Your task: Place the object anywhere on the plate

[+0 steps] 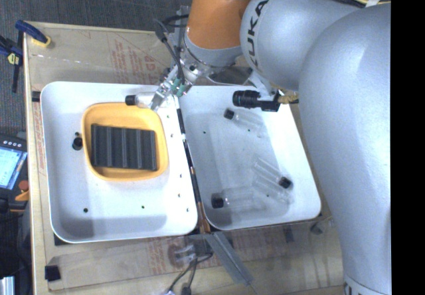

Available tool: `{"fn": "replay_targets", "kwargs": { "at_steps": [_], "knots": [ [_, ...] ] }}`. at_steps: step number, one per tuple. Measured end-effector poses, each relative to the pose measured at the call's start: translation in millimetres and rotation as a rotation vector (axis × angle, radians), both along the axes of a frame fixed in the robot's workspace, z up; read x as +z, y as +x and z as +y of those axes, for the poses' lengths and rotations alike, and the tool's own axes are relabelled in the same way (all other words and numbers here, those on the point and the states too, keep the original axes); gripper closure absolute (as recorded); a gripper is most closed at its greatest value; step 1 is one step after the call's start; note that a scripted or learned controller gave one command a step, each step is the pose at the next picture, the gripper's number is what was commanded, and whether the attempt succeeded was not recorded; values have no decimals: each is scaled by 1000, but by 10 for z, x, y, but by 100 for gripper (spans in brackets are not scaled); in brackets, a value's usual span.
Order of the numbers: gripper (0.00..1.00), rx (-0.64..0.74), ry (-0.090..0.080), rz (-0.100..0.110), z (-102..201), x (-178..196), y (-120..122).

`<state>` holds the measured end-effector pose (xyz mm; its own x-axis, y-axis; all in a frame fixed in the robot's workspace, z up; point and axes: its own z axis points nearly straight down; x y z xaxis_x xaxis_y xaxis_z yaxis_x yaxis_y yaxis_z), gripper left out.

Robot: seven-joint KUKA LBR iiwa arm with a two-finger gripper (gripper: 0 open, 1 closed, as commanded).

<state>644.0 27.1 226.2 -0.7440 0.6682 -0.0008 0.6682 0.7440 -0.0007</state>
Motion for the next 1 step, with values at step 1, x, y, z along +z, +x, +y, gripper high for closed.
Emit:
{"fn": "replay_targets", "kwargs": {
  "at_steps": [1],
  "knots": [
    [0, -1, 0, 0, -2, 2, 1]
  ]
}}
